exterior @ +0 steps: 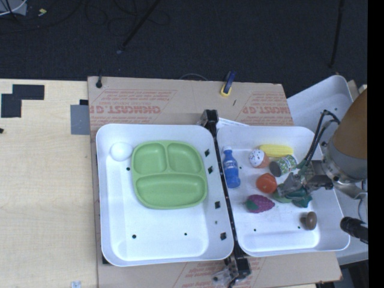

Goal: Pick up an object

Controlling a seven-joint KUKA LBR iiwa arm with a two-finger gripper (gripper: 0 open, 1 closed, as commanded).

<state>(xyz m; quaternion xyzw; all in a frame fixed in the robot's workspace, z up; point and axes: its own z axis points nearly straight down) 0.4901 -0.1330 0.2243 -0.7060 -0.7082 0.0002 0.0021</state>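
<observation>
A blue bottle (230,168) lay at the right bin's (282,245) left wall; a red ball (266,183) and purple fruit (260,203) lay just left of the tool (295,188); its grip: cannot tell.

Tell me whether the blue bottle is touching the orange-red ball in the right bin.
Apart. The camera view shows bare white bin floor between the blue bottle, lying near the divider, and the orange-red ball farther right.
</observation>
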